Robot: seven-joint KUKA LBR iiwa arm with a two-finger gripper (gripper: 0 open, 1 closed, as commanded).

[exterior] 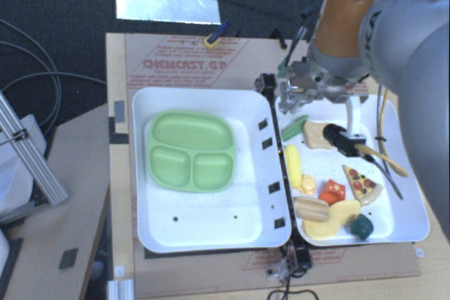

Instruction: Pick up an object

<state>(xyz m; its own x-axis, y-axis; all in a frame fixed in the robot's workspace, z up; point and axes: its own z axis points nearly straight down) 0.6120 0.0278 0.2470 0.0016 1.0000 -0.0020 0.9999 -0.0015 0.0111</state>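
My gripper (290, 100) hangs over the back left corner of the right bin (416, 220), close to the divider between the bins. Just in front of it lie a green pea pod (294, 127) and a tan toast slice (317, 136). Further forward are a yellow corn cob (292, 164), a red pepper piece (332, 190), a pizza slice (362, 183), a tan bread roll (310, 207), a flat yellow piece (332, 220) and a teal piece (361, 225). Nothing shows in the gripper.
The left bin (143, 221) holds a light green divided tray (191, 151). A wooden-handled utensil (386, 160) lies at the right side of the right bin. The grey arm with its orange band (344, 3) looms over the back right.
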